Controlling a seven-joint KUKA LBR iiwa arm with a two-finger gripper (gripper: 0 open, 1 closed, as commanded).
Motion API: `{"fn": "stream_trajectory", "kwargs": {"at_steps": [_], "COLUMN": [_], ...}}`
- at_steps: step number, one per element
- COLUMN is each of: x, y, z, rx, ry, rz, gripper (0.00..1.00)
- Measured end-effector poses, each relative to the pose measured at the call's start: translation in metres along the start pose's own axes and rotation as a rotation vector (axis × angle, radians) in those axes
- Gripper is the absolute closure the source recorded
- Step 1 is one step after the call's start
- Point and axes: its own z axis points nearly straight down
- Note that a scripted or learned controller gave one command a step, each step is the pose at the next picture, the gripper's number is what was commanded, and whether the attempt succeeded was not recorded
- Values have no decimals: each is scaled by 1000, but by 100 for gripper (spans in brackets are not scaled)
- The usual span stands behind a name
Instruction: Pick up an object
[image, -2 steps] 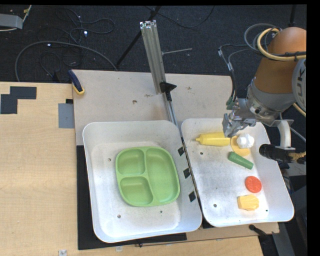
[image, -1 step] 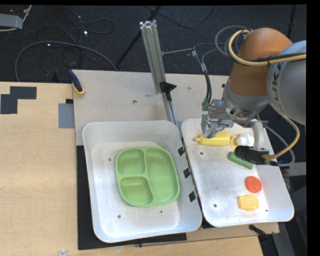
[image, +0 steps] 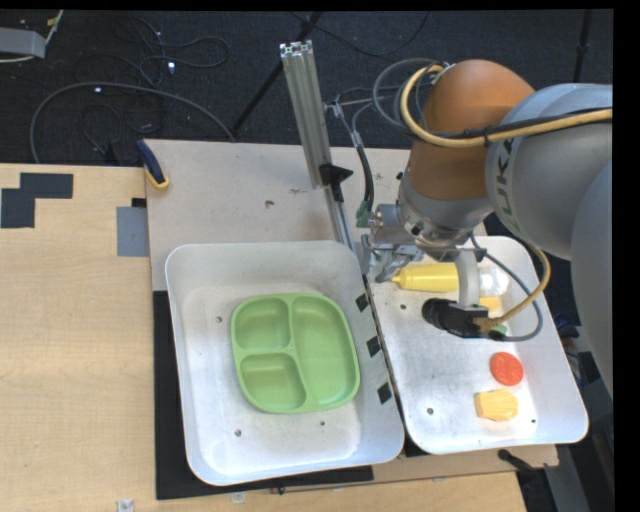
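Note:
My gripper (image: 385, 260) hangs low over the far left corner of the right bin (image: 545, 425), under the orange band of the arm. A yellow bottle (image: 432, 277) lies on its side just to the gripper's right, its tip pointing at the gripper, and whether they touch is hidden. A small red-orange round thing (image: 507, 368) and a yellow lump (image: 497, 405) lie near the bin's front right. In the left bin (image: 195, 270) rests a green divided plate (image: 295, 352).
A grey metal post (image: 310, 120) stands behind the bins, close to the gripper. The raised rim between the two bins (image: 375, 340) runs just left of the gripper. Cables lie on the dark floor at the back.

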Motion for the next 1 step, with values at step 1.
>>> {"fn": "stream_trajectory", "kwargs": {"at_steps": [1], "x": [60], "y": [-6], "z": [14], "rx": [1], "ry": [-1], "rz": [1], "gripper": [100]}}
